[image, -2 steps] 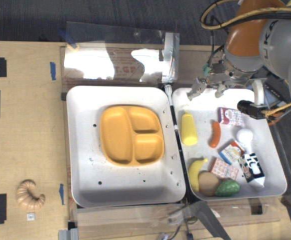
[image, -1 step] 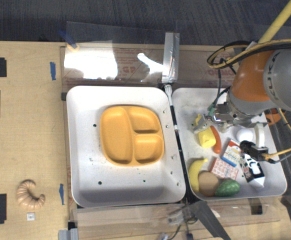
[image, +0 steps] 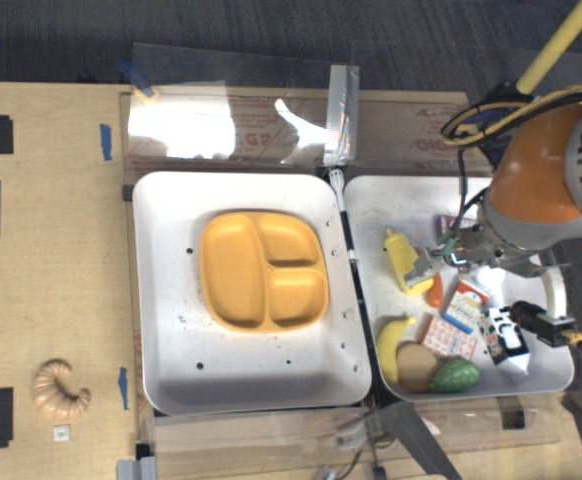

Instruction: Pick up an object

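Left bin (image: 161,268) holds yellow divided tray (image: 264,269). Right bin (image: 551,368), lower right of frame, holds yellow bottle (image: 401,258), banana (image: 389,343), potato (image: 417,364), green fruit (image: 456,375), card packet (image: 451,333). My claw (image: 449,258) just beside bottle; grip state impossible to tell.

Two bins sit side by side on the desk (image: 41,268): the left bin (image: 161,358) holds a divided plate (image: 264,268), and the right bin (image: 371,203) holds a cluster of small items (image: 441,338). A croissant (image: 61,388) lies on the desk, left of both bins.
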Available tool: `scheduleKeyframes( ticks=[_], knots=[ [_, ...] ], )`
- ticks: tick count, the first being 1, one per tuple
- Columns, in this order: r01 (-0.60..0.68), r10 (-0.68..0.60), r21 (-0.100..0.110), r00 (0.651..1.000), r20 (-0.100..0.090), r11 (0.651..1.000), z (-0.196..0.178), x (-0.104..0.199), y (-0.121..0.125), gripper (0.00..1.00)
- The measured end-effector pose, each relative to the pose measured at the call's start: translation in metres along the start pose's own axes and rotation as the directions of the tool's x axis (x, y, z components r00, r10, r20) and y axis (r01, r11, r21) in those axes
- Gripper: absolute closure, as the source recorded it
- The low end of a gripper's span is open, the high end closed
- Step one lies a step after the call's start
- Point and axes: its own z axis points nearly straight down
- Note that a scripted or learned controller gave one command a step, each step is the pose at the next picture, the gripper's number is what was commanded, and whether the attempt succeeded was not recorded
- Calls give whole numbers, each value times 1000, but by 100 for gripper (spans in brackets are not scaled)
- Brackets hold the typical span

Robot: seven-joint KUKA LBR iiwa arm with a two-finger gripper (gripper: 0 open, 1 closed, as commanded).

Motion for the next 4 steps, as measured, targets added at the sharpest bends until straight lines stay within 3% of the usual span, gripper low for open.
scheduleKeyframes(
  ticks=[1, 2, 3, 4],
  knots=[
    [88, -88, -5, 996, 3, 996, 43, 5, 38, 0],
    [104, -104, -5, 995, 2, 995, 7, -4, 49, 0],
    [187, -187, -5, 982, 3, 982, 43, 3, 37, 0],
    [22, -22, -8, 1000, 3, 1000, -80, 29, -41, 0]
  ],
)
